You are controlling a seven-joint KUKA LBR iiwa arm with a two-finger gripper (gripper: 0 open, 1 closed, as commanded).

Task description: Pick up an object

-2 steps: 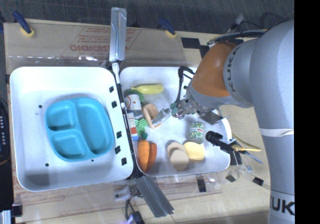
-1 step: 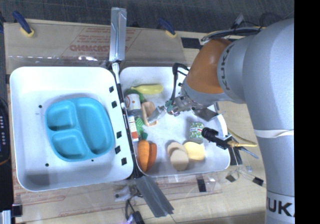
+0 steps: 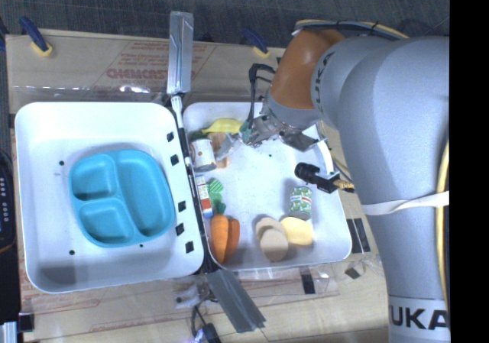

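The banana (image 3: pixel 221 126) lies in the right bin (image 3: pixel 336 246), against the far wall near the far left corner. Its long axis runs side to side across the view, almost parallel to that wall. One end points towards the divider between the bins and the other towards me. I cannot tell which end is the stem.

My gripper (image 3: pixel 256 134) hangs low over the bin floor just beside the banana's right end. Nothing shows gripped in it, and from this slant I cannot tell whether it is spread or pressed together.

Just nearer than the banana, a small can (image 3: pixel 202 154) with a white and red label stands by the bin's left wall, with a brownish item (image 3: pixel 223 147) beside it that is too blurred to name. Further along that wall lies a narrow white packet (image 3: pixel 205 198), its length along the wall. Next comes a toy carrot (image 3: pixel 222 237) with its green top pointing to the far side.

In the near right part of the bin are a green and white can (image 3: pixel 300 201), a pale yellow lump (image 3: pixel 298 231) and two tan rounds (image 3: pixel 272 236), all close together.

The left bin (image 3: pixel 34 181) holds a blue divided tray (image 3: pixel 118 196).
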